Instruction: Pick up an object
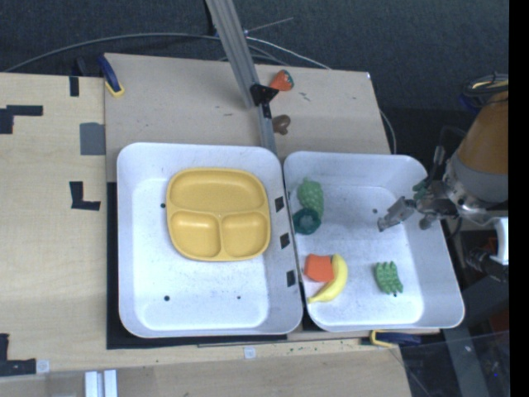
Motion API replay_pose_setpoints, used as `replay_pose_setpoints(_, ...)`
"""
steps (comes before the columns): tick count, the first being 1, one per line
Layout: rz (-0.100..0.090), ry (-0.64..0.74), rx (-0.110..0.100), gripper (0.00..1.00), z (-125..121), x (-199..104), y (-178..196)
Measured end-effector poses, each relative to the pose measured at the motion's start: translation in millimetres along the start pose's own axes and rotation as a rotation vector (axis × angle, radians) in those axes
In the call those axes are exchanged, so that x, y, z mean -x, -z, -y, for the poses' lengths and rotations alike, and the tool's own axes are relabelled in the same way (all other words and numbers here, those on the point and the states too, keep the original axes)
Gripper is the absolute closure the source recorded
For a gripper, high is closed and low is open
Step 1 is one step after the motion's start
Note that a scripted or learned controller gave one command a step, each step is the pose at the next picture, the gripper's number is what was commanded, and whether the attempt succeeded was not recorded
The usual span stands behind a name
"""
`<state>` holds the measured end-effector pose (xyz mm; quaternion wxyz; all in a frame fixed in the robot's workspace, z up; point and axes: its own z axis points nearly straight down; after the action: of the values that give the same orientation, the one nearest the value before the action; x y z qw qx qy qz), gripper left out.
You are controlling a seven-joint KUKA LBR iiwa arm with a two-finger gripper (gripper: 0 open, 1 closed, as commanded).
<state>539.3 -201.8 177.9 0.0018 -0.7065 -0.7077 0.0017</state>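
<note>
Your tool (395,216) hovers over the right shallow white bin (430,304); I cannot tell its opening, and nothing shows in its grasp.

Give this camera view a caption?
Tool over the right bin, near banana; yellow tray in the left bin.

Robot lab: bench (207,89), white bins (132,222)

Reaching in from the right edge, grey arm (483,151) with orange band showing above the wrist. Gripper (395,214) pointing leftward and slightly down, fingers too small and blurred for reading their spread.
</note>
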Motion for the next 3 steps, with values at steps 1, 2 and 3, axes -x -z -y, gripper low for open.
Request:
replay_pose_setpoints(1,-0.001,-0.001,-0.004,0.0,9.4,2.2,-60.4)
replay_pose_setpoints(2,0.002,0.0,0.004,0.0,9.0,2.1,-89.1)
replay_pose_setpoints(3,0.0,0.0,0.004,1.0,8.9,1.3,-78.5)
